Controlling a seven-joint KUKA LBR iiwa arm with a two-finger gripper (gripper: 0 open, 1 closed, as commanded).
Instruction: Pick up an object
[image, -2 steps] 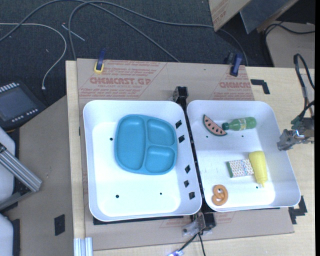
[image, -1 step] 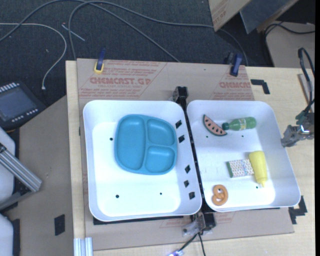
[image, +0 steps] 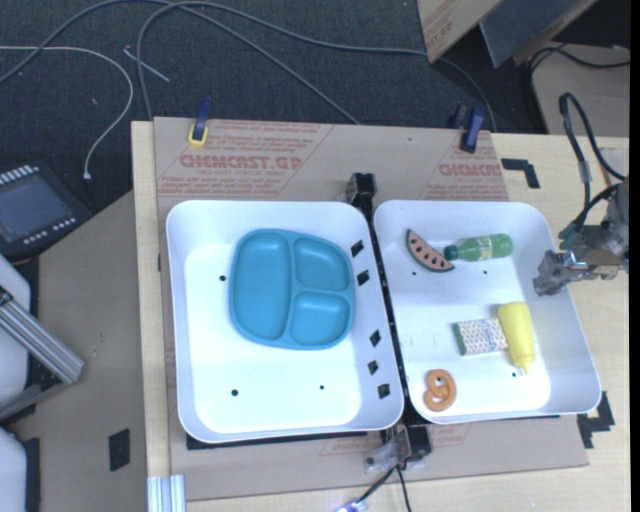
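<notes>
Claw (image: 553, 272) hovers at the right bin's (image: 560, 330) right rim, its finger state unclear, near the yellow bottle (image: 517, 333).

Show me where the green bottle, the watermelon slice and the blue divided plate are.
green bottle (image: 480, 247), camera view, middle of its body
watermelon slice (image: 427, 253), camera view, red flesh at its centre
blue divided plate (image: 262, 285), camera view, floor of its large left compartment

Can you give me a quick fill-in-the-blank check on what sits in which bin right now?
1. The blue divided plate lies in the ____ bin.
2. The watermelon slice lies beside the ____ bottle.
3. The pretzel sits near the right bin's ____ edge.
4. The pincer hovers at the right bin's ____ rim.

Missing words: left; green; front; right
</notes>
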